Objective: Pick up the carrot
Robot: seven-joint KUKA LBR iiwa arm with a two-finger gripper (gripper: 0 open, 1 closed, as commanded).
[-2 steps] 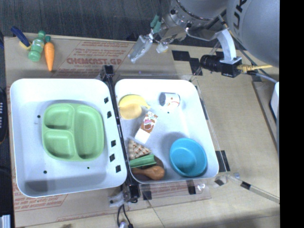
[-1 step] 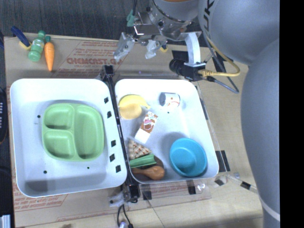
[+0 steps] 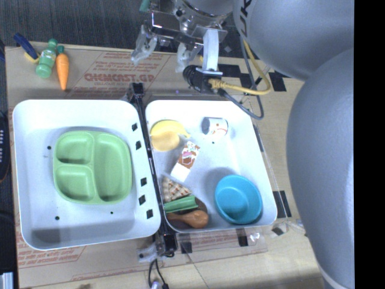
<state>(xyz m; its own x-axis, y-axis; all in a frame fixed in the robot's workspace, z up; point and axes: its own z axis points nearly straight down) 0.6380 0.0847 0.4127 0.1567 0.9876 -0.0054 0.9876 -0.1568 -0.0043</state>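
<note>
The orange carrot [image 3: 62, 68] lies on the cardboard behind the left bin [image 3: 24, 161], outside both bins, with its tip pointing toward the bin. A green bottle [image 3: 46, 61] lies touching its left side. My gripper [image 3: 162, 51] hangs over the cardboard behind the divide between the bins, well to the right of the carrot. Its two fingers [image 3: 140, 47] are spread apart with nothing between them.
A green divided plate [image 3: 93, 166] sits in the left bin. The right bin [image 3: 258, 155] holds a yellow fruit [image 3: 165, 135], a small can [image 3: 215, 126], a carton [image 3: 187, 158], a blue bowl [image 3: 239, 198], a waffle [image 3: 174, 189] and a brown drumstick [image 3: 194, 218]. A blue object [image 3: 24, 46] lies left of the bottle.
</note>
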